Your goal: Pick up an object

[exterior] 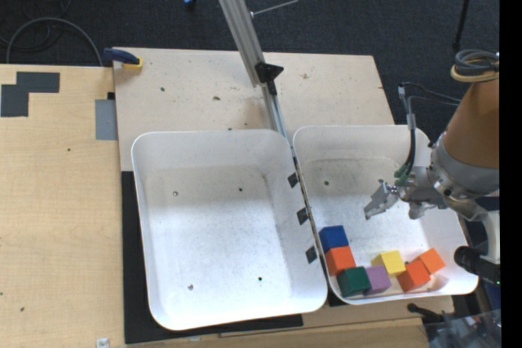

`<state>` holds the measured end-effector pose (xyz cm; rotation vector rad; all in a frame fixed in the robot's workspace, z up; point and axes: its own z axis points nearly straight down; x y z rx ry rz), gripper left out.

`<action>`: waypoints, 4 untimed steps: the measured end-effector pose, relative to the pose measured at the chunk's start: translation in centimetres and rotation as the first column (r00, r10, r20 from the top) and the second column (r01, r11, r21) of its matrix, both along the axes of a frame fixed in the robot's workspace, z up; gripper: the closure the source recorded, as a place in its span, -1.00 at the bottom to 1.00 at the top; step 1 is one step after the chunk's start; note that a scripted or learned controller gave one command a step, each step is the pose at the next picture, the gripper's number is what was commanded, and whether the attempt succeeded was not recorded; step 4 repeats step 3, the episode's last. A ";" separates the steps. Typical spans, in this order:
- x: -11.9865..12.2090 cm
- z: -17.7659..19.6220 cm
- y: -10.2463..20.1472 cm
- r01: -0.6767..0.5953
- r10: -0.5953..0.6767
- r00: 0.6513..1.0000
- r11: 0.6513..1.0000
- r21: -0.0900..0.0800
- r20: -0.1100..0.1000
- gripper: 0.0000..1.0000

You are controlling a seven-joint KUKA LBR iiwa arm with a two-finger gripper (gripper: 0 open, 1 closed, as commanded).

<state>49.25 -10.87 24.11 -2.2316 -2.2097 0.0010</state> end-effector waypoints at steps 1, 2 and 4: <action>1.8 8.3 1.8 -0.013 0.013 1.000 1.000 -0.001 0.007 -1.00; 5.3 17.8 9.9 -0.018 0.018 1.000 1.000 0.001 0.009 -1.00; 4.4 21.9 6.1 -0.007 0.007 1.000 1.000 -0.002 0.004 -1.00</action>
